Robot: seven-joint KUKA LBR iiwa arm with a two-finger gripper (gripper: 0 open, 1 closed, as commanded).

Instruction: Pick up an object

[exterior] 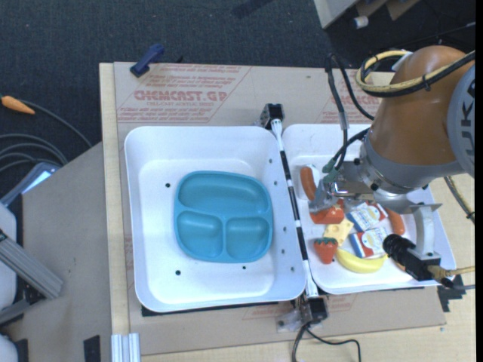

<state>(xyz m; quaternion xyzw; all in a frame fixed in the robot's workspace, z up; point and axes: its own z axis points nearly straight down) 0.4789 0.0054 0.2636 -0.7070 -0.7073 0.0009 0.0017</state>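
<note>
The red toy tomato (328, 215) lies in the right bin (321, 277), toward that bin's left side, at about nine o'clock from the heap's middle, with a red hot dog (306, 182) just beyond it at twelve o'clock and a yellow wedge (337, 231) touching it at five o'clock. The gripper (326, 193) hangs directly over the tomato's upper edge, so the piece lies at roughly six o'clock from the pincer and very near. Whether the pincer is spread or pressed together I cannot tell; the metal hardware there is too cluttered to read, and nothing is plainly pinched.

The tomato looks roughly round, a little wider than tall in this view, with its longer extent running from nine to three o'clock; it has no clear pointing end. The hot dog is the clearer long shape: its axis runs from twelve to six o'clock, alongside the divider (287, 194) between the bins. Further off, at four o'clock from the pincer, sit a banana (361, 261), curving from nine to three, and a strawberry (325, 250) at six o'clock. The blue divided plate (223, 216) rests in the left bin (143, 202), well apart at nine o'clock.

I judge the coming move turns on a short straight descent, with the pincer closing across the tomato's shorter width.
</note>
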